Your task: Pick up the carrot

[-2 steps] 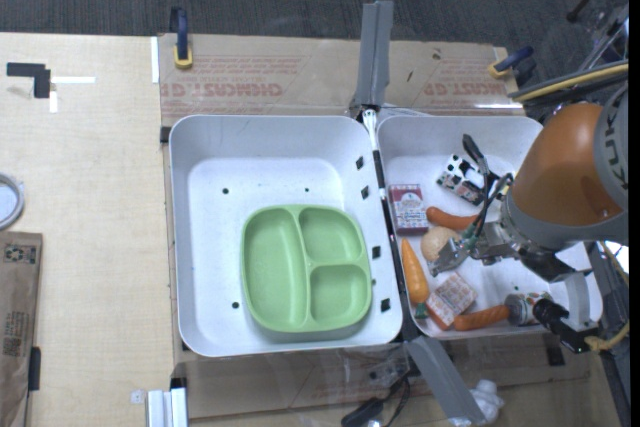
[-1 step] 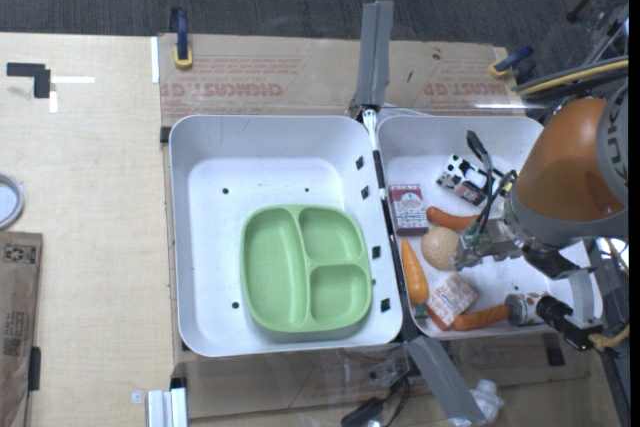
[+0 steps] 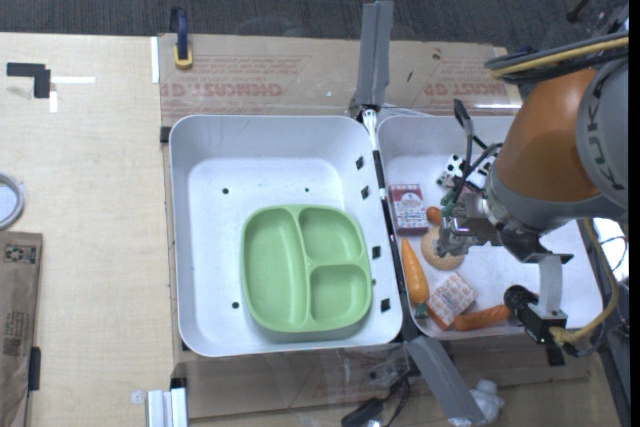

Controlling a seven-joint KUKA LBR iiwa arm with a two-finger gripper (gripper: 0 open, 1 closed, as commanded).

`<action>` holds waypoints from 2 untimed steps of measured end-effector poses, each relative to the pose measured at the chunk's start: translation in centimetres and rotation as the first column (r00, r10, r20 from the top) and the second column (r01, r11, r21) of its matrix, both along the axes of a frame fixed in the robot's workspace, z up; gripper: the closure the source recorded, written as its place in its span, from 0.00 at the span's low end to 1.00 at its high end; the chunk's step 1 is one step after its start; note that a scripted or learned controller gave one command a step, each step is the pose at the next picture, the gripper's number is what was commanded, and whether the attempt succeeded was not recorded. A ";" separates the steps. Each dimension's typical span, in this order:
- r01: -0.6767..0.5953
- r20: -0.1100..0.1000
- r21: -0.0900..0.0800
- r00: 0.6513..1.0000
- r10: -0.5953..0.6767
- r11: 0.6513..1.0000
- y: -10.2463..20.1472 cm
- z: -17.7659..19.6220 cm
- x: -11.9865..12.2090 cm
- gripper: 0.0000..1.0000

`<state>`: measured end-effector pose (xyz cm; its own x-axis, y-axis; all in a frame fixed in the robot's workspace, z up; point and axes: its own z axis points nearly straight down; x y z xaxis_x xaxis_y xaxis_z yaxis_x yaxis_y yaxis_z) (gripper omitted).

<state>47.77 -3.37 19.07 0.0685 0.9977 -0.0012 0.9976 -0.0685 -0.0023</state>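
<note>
Tapered matte orange carrot (image 3: pixel 414 273) lower centre-right; gripper (image 3: pixel 451 237) above round tan item (image 3: pixel 440 251), finger state can't tell. Smooth green three-section plate (image 3: pixel 305 268) centre; cardboard lettering unreadable.

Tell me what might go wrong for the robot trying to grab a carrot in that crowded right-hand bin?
The gripper hangs over a round tan cookie-like piece, not squarely over the orange carrot by the bin's left wall, so it might pinch the wrong item. That carrot lies close to the right white bin's wall, leaving little room for a finger. A second orange carrot touches a speckled block, which could get dragged along.
</note>
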 end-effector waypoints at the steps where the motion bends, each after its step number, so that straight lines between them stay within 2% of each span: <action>1: -0.047 -0.001 -0.001 0.999 0.047 0.999 12.3 0.4 0.3 1.00; 2: 0.387 -0.001 -0.003 0.922 -0.387 0.922 12.4 0.0 0.0 1.00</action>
<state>47.72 9.01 19.03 0.4496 0.8932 -0.0044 0.8932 -0.4496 -0.0027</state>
